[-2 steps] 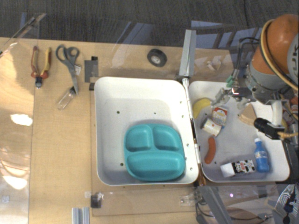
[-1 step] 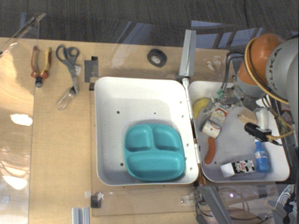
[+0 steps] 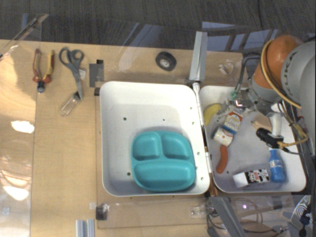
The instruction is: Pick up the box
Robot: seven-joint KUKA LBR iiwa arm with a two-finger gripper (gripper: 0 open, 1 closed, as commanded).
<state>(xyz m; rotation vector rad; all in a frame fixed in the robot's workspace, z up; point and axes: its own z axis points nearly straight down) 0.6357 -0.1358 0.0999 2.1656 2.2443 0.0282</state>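
The gripper hangs over the upper part of the right bin, just above the box; its grip I cannot tell

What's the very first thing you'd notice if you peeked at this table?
The big teal divided tray jumps out first, lying in the left white bin. Next comes the robot arm's orange band at the right, above the right white bin, which holds a jumble: a small box, a yellow banana, a red sausage and a blue bottle. Scissors and pliers lie on the bench at far left.
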